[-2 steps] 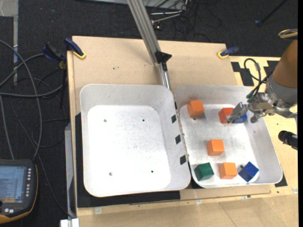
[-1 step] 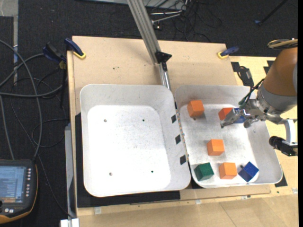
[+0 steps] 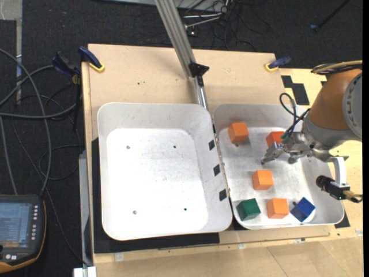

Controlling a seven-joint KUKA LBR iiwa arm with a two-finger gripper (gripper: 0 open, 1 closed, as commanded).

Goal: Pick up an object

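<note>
A pale wooden surface (image 3: 150,74) sits on dark carpet strewn with cables, clamped at its far corners, and carries two shallow white bins side by side. The left bin (image 3: 112,120) has a speckled floor. The right bin (image 3: 226,172) holds several small blocks: an orange block (image 3: 238,132) near its far left part, a red block (image 3: 275,138) to the right of that, another orange block (image 3: 263,179) near the middle, and along the near wall a green block (image 3: 249,209), a third orange block (image 3: 277,208) and a blue block (image 3: 302,209). The grey and orange arm (image 3: 337,111) reaches in from the right. Its end effector (image 3: 275,153) hangs low over the right bin, just beside the red block and above the middle orange block. How far its fingers are spread cannot be told, and no block is seen between them.
</note>
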